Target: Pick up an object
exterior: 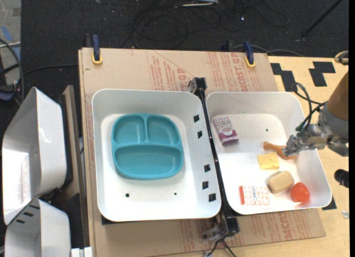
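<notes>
The right bin holds several small items. A purple and white box lies toward its far left, and a thin orange stick lies mid-right. A yellow cheese slice sits just below the stick, with a tan lump and a red ball nearer the front right. A red and white packet lies at the front. My gripper reaches in from the right and sits low at the right end of the orange stick, touching or nearly touching it.
The left bin holds a teal divided plate. A black divider strip runs between the bins. The arm's grey wrist hangs over the right bin's right wall. Two more white tubs stand off the bench at the left.
</notes>
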`<state>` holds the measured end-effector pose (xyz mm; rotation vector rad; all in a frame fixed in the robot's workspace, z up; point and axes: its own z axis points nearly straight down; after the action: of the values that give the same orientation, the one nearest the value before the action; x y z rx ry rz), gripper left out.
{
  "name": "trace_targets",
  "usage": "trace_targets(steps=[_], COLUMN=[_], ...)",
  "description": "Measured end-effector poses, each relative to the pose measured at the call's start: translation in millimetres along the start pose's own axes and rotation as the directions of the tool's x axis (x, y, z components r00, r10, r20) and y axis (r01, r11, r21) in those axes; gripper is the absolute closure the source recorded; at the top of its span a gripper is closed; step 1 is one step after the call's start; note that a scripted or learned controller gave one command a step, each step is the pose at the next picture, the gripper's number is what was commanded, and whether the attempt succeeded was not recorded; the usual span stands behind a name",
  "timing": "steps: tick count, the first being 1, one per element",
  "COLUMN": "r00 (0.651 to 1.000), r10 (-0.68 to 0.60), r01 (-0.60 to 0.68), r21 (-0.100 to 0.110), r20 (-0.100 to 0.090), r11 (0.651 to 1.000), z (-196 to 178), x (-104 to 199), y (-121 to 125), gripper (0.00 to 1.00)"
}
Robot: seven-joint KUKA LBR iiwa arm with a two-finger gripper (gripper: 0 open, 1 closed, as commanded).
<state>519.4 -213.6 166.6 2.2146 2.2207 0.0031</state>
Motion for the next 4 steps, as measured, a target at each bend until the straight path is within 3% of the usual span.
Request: trace_targets(steps=[2, 4], r00=[1.0, 1.0], r10=[-0.002, -0.006], r01=[0.002, 0.006], r21=[-0.002, 0.006], r20=[0.0, -0.003], r11=[1.0, 1.0], z=[-119, -89], x=[2, 110], y=[4, 33], gripper=[1.0, 1.0])
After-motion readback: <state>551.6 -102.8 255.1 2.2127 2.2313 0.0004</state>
